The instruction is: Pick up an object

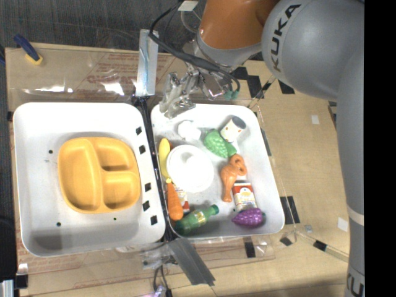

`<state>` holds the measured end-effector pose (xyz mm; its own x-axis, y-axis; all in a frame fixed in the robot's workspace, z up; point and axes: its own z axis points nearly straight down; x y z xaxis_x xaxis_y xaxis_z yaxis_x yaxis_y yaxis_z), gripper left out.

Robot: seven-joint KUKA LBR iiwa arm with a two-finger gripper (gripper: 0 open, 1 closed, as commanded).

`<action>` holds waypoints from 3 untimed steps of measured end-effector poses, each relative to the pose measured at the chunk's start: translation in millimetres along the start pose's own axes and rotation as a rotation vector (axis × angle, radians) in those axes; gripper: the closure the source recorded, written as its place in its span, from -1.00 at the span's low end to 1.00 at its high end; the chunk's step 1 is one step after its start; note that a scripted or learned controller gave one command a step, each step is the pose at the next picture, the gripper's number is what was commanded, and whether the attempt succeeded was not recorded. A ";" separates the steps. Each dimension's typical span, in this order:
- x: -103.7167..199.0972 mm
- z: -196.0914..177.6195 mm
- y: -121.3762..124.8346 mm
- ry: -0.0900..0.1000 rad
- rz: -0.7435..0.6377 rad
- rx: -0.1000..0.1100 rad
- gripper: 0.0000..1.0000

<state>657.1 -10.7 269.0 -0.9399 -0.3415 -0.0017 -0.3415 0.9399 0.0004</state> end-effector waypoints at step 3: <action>5.5 -19.4 33.2 -0.004 0.248 0.003 1.00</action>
